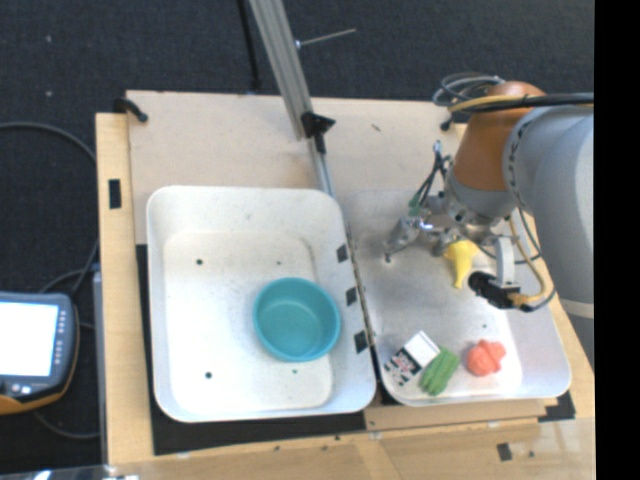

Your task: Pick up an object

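Observation:
My gripper [405,236] hangs over the upper left part of the right bin [400,298], below the orange-banded wrist [488,153]. A yellow object [460,261] lies just to the gripper's right, partly under the wrist and its cables. Near the bin's front edge lie a small white printed box [412,355], a green object [438,371] and an orange-red object [486,358]. A teal bowl [295,318] sits in the left bin [200,228].
A slanted aluminium post [290,68] rises from the bench behind the bins. The raised divider [352,288] between the bins runs just left of the gripper. A black cable connector [488,288] hangs by the yellow object.

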`<state>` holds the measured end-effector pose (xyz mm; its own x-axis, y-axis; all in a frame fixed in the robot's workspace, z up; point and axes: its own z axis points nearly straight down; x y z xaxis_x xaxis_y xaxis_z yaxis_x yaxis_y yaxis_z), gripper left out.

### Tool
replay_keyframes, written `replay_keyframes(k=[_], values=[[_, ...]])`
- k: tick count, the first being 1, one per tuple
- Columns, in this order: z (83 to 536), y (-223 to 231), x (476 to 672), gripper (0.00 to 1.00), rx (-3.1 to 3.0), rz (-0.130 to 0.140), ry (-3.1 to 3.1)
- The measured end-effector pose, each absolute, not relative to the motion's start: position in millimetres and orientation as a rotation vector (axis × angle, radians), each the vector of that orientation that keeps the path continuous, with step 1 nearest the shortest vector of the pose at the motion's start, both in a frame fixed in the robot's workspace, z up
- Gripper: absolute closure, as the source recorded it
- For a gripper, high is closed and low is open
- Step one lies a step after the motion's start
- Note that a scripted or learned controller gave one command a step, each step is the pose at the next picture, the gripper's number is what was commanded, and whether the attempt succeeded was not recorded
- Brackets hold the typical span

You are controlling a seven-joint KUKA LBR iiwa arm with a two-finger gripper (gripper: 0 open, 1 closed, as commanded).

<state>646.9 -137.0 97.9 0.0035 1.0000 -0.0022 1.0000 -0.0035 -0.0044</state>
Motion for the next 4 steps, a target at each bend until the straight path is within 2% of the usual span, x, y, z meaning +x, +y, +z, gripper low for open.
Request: replay_keyframes(k=[1, 3, 4], values=[[112.8, -137.9, 649.2, 1.0, -2.232, -0.003, -2.217], [240.2, -144.7, 647.5, 1.0, -2.235, -0.007, -2.219], [270.9, -145.9, 648.5, 1.0, -2.226, -0.006, -2.223]])
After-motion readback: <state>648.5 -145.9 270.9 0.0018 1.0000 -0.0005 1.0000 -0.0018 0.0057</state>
